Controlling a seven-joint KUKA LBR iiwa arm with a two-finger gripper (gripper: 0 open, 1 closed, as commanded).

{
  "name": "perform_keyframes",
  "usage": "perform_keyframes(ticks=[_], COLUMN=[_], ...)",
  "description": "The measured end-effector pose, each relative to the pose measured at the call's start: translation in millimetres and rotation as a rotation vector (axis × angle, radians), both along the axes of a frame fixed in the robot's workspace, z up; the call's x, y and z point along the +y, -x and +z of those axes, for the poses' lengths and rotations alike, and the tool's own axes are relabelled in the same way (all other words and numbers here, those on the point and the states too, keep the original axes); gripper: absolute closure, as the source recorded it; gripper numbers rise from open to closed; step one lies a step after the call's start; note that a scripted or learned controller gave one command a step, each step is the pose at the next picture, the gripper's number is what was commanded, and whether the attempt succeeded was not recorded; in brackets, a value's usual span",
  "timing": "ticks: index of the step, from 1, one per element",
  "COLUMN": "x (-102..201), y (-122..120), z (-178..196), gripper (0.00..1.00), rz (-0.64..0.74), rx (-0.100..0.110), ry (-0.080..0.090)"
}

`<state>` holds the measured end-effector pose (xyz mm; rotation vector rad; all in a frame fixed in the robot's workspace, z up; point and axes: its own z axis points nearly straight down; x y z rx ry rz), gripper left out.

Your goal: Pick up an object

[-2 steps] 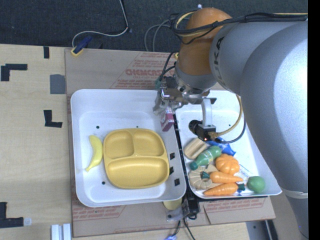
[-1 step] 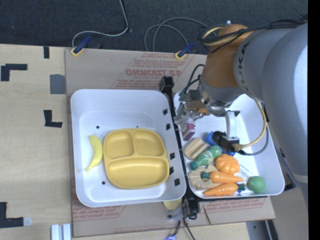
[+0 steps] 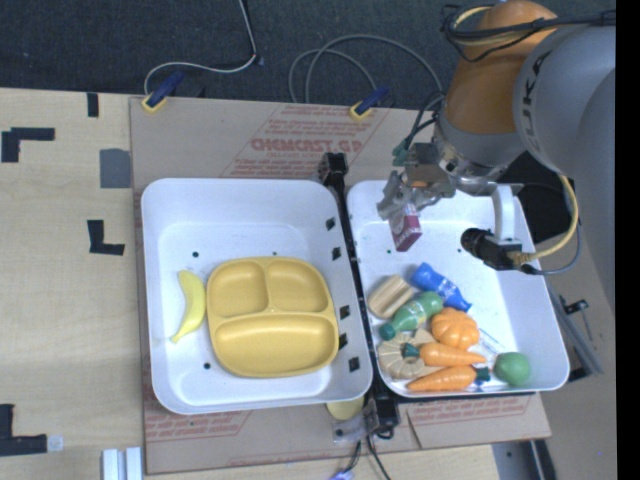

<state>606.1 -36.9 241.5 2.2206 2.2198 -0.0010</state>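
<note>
The arm (image 3: 530,78) leans in from the right over the far part of the right bin (image 3: 535,303); its gripper (image 3: 405,206) hangs low there, and a small dark red box (image 3: 406,230) sits between its fingers, so it is grasping that box just clear of the bin floor, near the far left corner; nearer in the same bin lies a crowd of toy food, close together: a tan bread roll (image 3: 388,294), a blue bottle (image 3: 440,286), a green vegetable (image 3: 415,314), an orange pumpkin (image 3: 455,328), two carrots (image 3: 448,366), and a green lime (image 3: 513,368) at the near right corner; the left bin (image 3: 160,218) holds a yellow divided plate (image 3: 270,315), with a banana (image 3: 189,305) lying just beside its left edge; both bins rest on a sheet of cardboard (image 3: 280,143).
</note>
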Motion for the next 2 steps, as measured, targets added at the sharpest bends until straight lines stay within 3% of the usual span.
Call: perform_keyframes(ticks=[1, 2], x=[9.8, 71.9], y=[19.8, -9.1], z=[9.1, 27.2], gripper=[1.00, 1.00], rz=[0.003, 0.009], rx=[0.005, 0.002], ry=[-0.002, -0.003])
